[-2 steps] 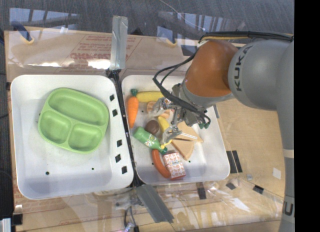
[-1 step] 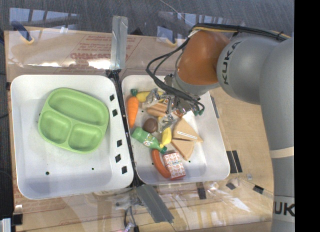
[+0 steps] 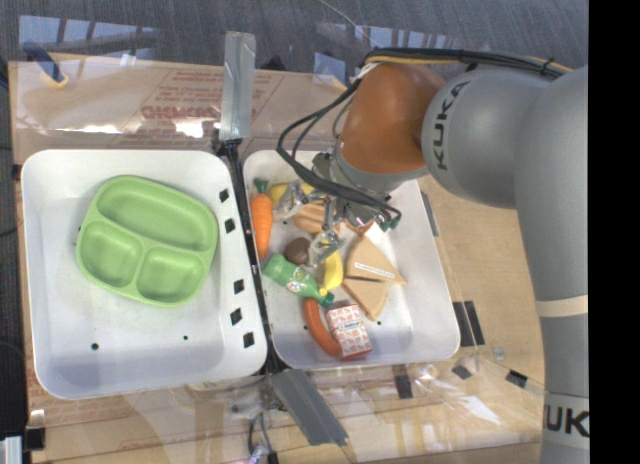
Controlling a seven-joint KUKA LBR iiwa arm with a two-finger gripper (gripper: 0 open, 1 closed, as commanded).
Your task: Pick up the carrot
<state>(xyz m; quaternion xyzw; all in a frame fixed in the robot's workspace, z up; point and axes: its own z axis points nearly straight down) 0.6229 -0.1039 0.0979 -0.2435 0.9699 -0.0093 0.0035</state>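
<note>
The carrot (image 3: 262,223) is orange with a green top and lies lengthwise along the left wall of the right bin (image 3: 430,292). My gripper (image 3: 326,224) hangs over the middle of that bin, a short way right of the carrot, among the toy foods. Its metal fingers point down toward a brown round piece (image 3: 297,250) and a banana (image 3: 331,271). The grey arm with its orange band (image 3: 385,117) covers the bin's far right part.
The left bin (image 3: 50,282) holds a green divided plate (image 3: 148,240). In the right bin lie a green piece (image 3: 289,275), sandwich wedges (image 3: 371,277), a sausage (image 3: 319,329) and a red-and-white box (image 3: 349,330). Black cables loop by the wrist.
</note>
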